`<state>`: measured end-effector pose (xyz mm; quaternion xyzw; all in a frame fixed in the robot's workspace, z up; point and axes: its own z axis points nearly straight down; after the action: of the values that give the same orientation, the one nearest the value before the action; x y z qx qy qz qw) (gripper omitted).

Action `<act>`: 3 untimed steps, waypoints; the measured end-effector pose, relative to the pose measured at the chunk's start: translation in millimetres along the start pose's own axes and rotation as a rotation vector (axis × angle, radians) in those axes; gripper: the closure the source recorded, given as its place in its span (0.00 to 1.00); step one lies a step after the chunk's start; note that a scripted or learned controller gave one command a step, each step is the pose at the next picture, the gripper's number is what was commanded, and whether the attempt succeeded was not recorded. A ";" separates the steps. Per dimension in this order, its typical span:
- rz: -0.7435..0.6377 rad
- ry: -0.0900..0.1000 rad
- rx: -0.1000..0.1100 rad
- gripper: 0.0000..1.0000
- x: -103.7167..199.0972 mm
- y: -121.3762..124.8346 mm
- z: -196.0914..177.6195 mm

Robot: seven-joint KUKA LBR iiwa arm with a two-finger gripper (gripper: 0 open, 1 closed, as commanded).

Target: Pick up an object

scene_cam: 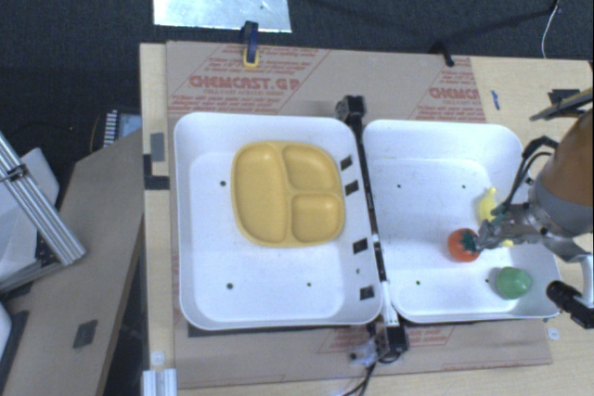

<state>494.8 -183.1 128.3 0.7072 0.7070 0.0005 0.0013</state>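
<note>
In the right bin (pixel 436 162) lie a small red-orange round object (pixel 461 245), a green ball (pixel 510 282) nearer the front, and a small yellow piece (pixel 487 203) behind them. My gripper (pixel 482 239) reaches in from the right and hangs right at the red object's right side, touching or nearly touching it. The fingers are dark and small against the bin floor. The arm's grey wrist (pixel 566 199) hides the bin's right wall.
The left bin (pixel 200 283) holds a yellow three-compartment plate (pixel 286 192) in its middle. A black divider with clips (pixel 362 199) runs between the bins. Cardboard (pixel 278 79) lies under both, with a yellow clamp (pixel 251 46) at the back.
</note>
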 end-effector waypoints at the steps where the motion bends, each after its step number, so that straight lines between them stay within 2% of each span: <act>1: -0.003 -0.001 -0.003 1.00 -3.0 -1.5 -43.8; 2: -0.004 -0.002 -0.005 1.00 -9.3 -2.5 -105.9; 3: -0.005 0.000 -0.001 1.00 -9.6 -1.3 -120.4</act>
<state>493.2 -192.6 248.7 0.7055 0.7087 0.0008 0.0019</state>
